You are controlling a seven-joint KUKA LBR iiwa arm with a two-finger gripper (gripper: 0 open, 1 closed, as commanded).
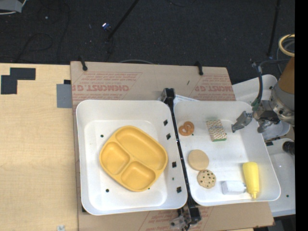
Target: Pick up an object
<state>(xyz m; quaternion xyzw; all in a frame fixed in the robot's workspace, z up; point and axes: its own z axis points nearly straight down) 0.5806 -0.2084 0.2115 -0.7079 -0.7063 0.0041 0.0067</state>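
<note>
The tool [250, 121] hangs over the right edge of the right bin [240, 198], reaching in from the right; whether it is wide or narrow I cannot tell, and nothing shows between its tips. Just left of the tool lies a sponge [216, 129], apart from it; further left, near the divider, a pretzel [186, 128]. Below and left of the tool sits a round bun [198, 159], with a cookie [206, 178] just beneath it. Straight below the tool, well apart, a yellow bottle [251, 178] lies along the bin's right side, a small white block [233, 187] touching its left flank. Far to the tool's left, the left bin [89, 114] holds a yellow tray [133, 158] with three compartments; both bins rest on the table [33, 153].
</note>
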